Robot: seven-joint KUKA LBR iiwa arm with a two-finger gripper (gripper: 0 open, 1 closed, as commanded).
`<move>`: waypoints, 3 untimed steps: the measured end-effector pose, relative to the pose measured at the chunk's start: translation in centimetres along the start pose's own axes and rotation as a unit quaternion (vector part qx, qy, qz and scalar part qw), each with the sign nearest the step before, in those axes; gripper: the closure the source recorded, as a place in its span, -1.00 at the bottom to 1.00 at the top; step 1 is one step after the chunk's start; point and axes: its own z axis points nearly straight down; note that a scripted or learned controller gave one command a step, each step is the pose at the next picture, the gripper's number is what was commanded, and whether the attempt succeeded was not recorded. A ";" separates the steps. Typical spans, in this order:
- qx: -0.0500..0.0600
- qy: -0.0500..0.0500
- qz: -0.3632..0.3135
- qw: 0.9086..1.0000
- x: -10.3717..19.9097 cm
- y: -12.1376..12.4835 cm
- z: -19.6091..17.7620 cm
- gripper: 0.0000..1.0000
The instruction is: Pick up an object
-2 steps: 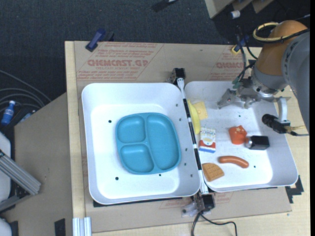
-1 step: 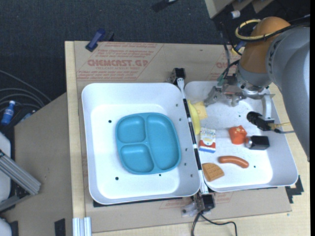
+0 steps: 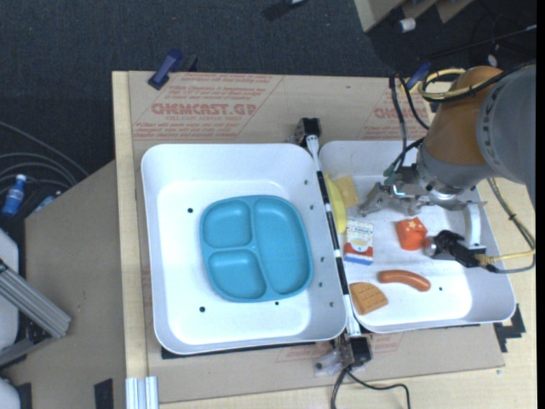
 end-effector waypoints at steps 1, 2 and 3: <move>-0.002 0.000 -0.001 1.000 0.5 6.4 -0.1 -1.00; 0.000 0.000 0.000 1.000 2.5 -1.8 0.0 -1.00; -0.002 0.000 -0.001 1.000 2.6 6.4 -0.1 -1.00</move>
